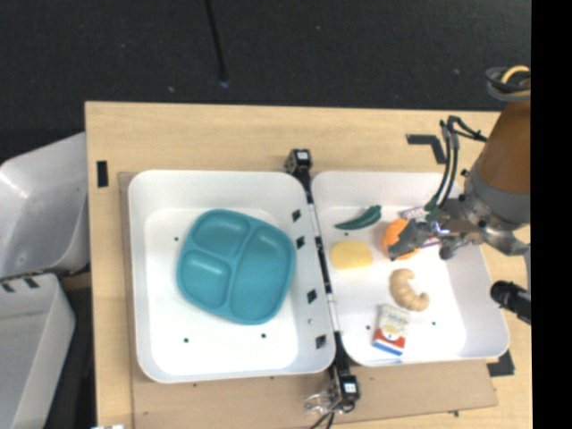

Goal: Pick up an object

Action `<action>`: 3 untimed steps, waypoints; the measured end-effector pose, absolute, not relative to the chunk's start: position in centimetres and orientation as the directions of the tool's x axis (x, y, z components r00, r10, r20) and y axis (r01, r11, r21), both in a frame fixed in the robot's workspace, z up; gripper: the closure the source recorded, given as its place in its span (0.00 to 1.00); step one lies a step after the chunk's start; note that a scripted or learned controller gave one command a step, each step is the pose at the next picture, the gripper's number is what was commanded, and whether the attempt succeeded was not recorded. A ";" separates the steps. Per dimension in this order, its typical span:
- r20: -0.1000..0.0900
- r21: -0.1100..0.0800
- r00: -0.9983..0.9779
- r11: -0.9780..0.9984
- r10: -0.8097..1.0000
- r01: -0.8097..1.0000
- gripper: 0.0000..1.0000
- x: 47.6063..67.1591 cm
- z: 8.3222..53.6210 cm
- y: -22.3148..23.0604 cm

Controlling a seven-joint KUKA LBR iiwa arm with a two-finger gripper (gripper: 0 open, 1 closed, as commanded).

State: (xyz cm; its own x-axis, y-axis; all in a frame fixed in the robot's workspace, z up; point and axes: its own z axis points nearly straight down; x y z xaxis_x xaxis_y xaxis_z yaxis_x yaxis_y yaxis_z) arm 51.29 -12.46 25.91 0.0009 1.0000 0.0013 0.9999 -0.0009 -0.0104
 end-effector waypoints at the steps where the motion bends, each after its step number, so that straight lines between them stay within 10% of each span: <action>1: -0.001 0.001 -0.002 0.002 1.000 1.000 0.00 51.5 26.5 -12.4; 3: 0.000 -0.004 0.001 -0.001 1.000 1.000 0.00 51.4 17.9 -12.4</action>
State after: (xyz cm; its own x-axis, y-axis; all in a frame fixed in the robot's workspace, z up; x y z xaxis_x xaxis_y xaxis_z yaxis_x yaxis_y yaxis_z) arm 51.44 -12.37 17.94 0.0015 1.0000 -0.0002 1.0000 -0.0015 -0.0042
